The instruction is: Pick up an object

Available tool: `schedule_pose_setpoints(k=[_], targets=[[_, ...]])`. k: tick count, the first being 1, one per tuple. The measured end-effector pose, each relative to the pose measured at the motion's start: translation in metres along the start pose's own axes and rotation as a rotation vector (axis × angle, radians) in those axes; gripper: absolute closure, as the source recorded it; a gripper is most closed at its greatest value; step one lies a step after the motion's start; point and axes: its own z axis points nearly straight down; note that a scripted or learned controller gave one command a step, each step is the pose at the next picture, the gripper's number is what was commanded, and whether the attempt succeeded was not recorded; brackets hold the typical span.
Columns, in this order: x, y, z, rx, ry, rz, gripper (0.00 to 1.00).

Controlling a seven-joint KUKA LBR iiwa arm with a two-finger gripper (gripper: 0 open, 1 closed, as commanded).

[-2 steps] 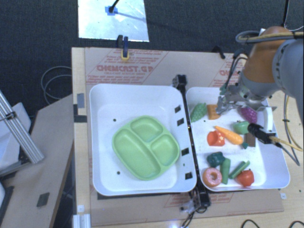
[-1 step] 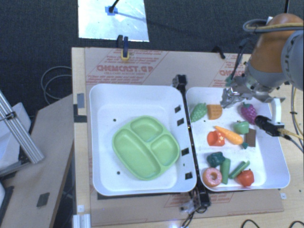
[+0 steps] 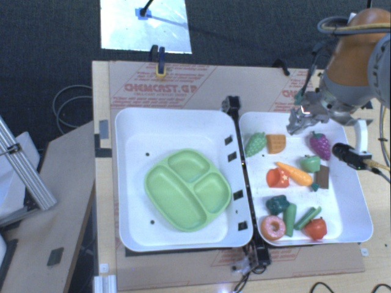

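Hovering over the right bin's [image 3: 360, 215] far rim, claw [image 3: 299, 124], grip state unreadable, nothing seen in it. Nearest picks lie just leftward and nearer the camera: orange block [image 3: 276, 143], green grapes [image 3: 256, 143]; purple grapes [image 3: 319, 145] just rightward. Carrot [image 3: 295, 173] lies diagonally. Two bins; left bin [image 3: 131, 163] holds one green tray [image 3: 187, 189].

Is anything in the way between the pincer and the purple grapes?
Nothing visible. The pincer hovers at the right bin's far edge, and the purple grapes lie just beside it with bare bin floor between.
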Motion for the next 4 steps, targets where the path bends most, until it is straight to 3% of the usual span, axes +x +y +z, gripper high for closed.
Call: schedule_pose_setpoints(k=[2,3,4], targets=[[0.088,-0.049,0.015,0.006,0.002,-0.002,1.00],[0.132,-0.085,-0.005,0.004,0.003,-0.004,1.00],[0.142,-0.082,-0.006,0.002,0.001,-0.001,1.00]])
